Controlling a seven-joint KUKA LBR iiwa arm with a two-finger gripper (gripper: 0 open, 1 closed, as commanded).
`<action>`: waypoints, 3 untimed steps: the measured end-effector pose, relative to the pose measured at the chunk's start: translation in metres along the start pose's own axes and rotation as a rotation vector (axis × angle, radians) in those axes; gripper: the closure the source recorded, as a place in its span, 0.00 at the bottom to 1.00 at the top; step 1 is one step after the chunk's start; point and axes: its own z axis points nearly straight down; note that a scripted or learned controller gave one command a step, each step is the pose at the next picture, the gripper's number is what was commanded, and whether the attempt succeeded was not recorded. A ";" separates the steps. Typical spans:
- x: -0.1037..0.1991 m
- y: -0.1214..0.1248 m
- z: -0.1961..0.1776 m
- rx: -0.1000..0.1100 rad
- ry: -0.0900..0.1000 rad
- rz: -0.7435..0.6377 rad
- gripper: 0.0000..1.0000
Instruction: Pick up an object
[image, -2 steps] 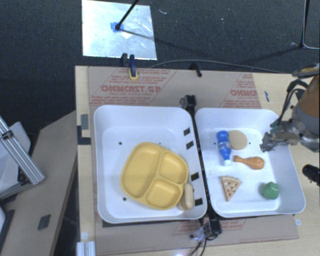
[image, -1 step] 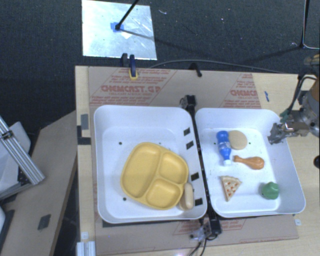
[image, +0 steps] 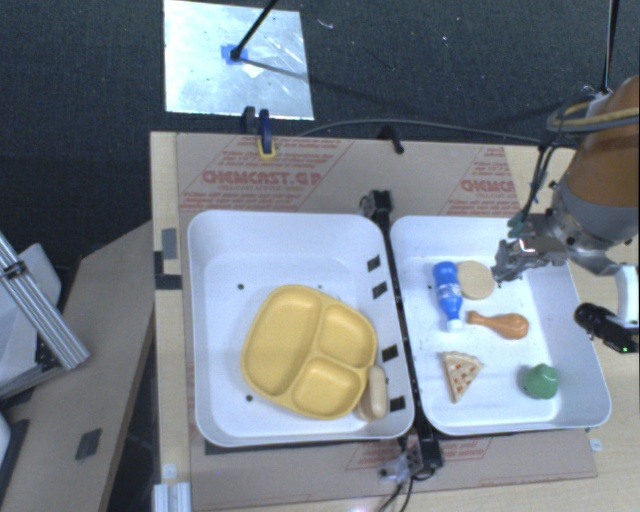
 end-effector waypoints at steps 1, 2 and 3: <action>0.042 0.017 0.013 0.000 0.000 0.001 1.00; 0.095 0.037 0.027 0.000 -0.001 0.001 1.00; 0.145 0.061 0.038 -0.001 0.000 0.000 1.00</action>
